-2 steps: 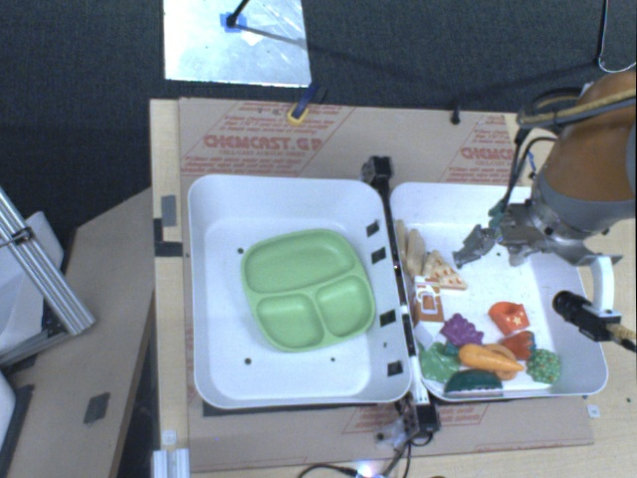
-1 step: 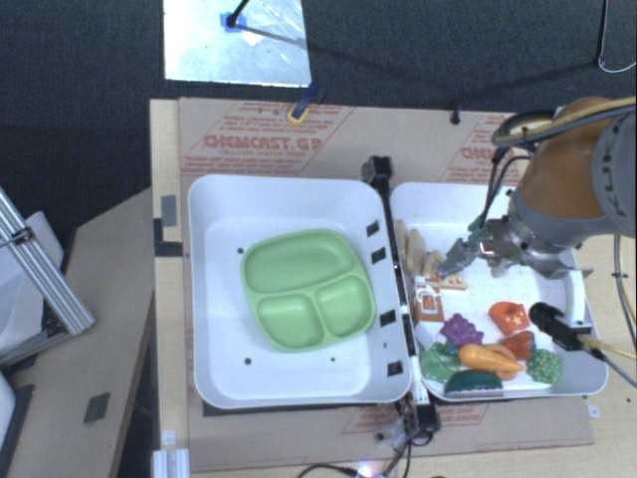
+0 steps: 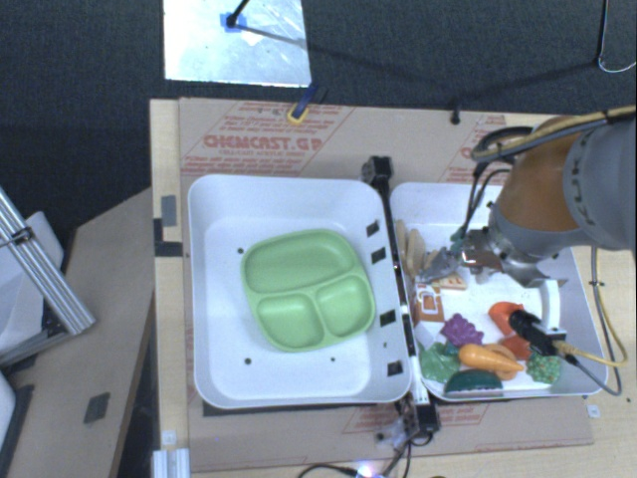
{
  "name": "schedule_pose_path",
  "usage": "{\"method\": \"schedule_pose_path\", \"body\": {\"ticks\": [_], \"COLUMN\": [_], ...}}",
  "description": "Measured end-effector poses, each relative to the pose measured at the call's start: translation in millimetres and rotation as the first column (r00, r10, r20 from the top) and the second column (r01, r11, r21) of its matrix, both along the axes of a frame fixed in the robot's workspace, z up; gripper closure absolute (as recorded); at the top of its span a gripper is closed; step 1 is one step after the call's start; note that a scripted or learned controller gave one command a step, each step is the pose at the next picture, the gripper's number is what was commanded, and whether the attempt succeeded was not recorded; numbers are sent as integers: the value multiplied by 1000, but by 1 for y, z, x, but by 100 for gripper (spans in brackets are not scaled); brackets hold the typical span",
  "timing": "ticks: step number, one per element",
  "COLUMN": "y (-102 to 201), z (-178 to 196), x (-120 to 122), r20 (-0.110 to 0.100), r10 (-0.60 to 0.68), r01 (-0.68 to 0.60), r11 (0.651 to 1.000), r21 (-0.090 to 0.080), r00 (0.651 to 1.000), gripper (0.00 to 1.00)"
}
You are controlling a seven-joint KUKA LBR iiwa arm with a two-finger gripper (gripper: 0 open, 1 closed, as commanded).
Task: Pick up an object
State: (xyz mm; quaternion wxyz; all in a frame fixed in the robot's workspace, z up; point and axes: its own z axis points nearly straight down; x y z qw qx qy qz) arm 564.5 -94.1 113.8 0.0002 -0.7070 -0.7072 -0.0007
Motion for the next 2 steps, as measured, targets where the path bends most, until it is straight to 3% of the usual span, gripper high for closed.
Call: {"method": "schedule_pose_path", "body": {"ticks": [1,2], "y": [0,0], "z": [-12,-2], "x": [1,1], "r20": [4,4], "r10": [0,0], "r01": [0,0], "r11": [1000,1000], "r21": [-2,-2], "r00": [1000,1000], "gripper": [0,100]}}
